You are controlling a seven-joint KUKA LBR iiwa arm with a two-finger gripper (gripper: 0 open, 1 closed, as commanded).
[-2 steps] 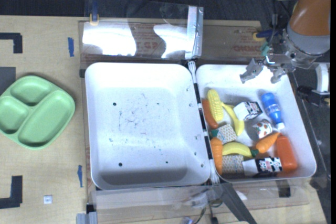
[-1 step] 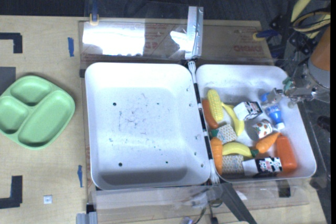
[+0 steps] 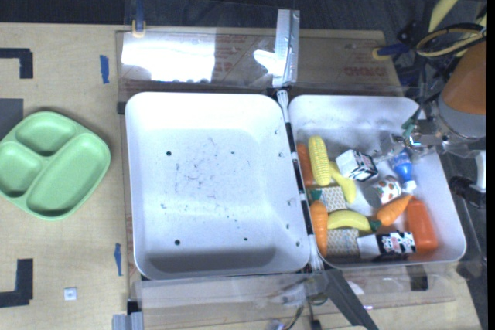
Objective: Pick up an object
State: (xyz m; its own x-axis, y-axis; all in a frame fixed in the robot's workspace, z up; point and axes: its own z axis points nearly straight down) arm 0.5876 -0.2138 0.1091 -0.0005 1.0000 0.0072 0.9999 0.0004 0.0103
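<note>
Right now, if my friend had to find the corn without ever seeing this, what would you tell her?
Look at the right white bin, the one full of toy food. Along its left wall, next to the divider, lies the corn cob, pointing up and down in the camera view. It is bumpy and bright yellow, unlike the smooth curved banana below it and the orange carrot.

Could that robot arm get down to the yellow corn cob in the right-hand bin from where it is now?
Probably yes. The corn cob lies uncovered near the right bin's left wall, nothing lying over it. The gripper sits over the same bin's far right corner, with only low toys between.
</note>
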